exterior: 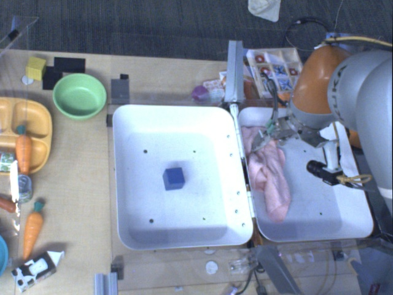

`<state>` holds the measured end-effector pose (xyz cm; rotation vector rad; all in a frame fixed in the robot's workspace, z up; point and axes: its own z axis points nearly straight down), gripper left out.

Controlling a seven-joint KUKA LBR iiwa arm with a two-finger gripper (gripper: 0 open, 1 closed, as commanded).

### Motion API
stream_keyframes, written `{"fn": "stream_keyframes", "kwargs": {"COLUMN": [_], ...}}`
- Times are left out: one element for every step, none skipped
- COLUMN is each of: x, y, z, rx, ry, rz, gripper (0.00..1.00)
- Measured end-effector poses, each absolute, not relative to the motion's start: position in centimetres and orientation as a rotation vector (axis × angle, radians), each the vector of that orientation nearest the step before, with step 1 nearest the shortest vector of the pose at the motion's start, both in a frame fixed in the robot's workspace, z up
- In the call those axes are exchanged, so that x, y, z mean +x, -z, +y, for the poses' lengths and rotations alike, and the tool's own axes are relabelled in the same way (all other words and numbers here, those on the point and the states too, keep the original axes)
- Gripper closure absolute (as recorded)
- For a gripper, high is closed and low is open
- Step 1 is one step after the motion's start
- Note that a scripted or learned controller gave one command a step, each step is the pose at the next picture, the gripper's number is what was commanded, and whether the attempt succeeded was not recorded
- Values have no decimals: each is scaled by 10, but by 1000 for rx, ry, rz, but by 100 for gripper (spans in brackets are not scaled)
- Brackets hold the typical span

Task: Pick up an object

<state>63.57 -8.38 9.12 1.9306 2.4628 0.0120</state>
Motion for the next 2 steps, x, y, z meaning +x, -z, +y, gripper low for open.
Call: {"fn": "stream_keyframes", "kwargs": {"x": [638,655], "y": [-104,-188], "z": [-82,-62], "rx": [1925,1551], "ry": [-21,-8], "rz": [2460,2720], "gripper": [100,100]}}
